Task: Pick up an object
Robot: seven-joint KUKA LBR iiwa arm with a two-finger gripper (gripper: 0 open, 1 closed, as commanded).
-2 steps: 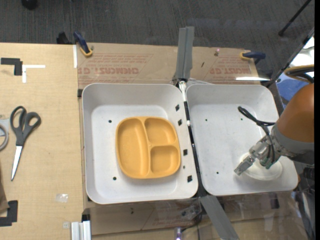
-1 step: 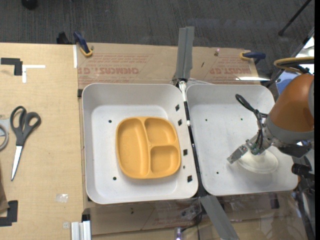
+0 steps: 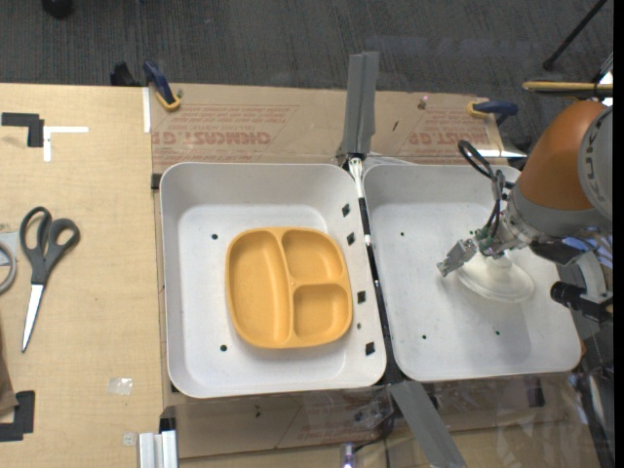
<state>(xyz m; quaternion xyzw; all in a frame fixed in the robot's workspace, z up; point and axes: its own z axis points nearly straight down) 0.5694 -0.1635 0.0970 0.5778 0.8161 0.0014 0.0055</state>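
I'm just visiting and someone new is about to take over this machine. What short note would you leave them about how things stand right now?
Gripper: low inside the right bin, beside a clear, hard-to-see object. Whether its fingers are open or shut can't be told, and nothing is visibly held.
Things: a yellow divided plate lies flat in the middle of the left bin, untouched. Scissors lie on the bench, outside both bins.
Done: the arm has reached into the right bin.
Left: grasp an object and lift it; no pick is confirmed yet.
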